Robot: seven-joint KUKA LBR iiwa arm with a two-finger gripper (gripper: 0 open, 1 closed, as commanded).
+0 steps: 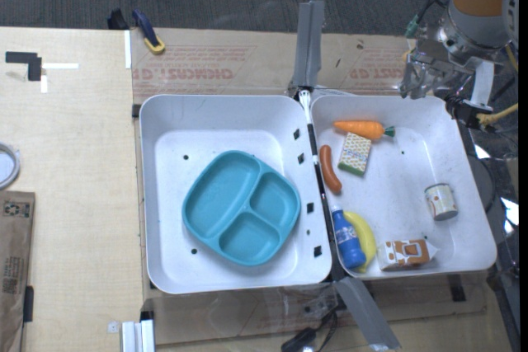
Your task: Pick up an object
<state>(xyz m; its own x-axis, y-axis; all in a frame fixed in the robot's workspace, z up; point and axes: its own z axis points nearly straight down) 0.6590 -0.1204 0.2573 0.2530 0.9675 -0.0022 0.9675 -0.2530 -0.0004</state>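
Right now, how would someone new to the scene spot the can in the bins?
Start at the right bin, the one with the toy food. The can lies alone near its right wall, apart from the carrot and the carton. It is the only silver, cylindrical thing there.

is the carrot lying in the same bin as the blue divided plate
No, the carrot lies in the right bin, while the blue divided plate sits in the left bin.
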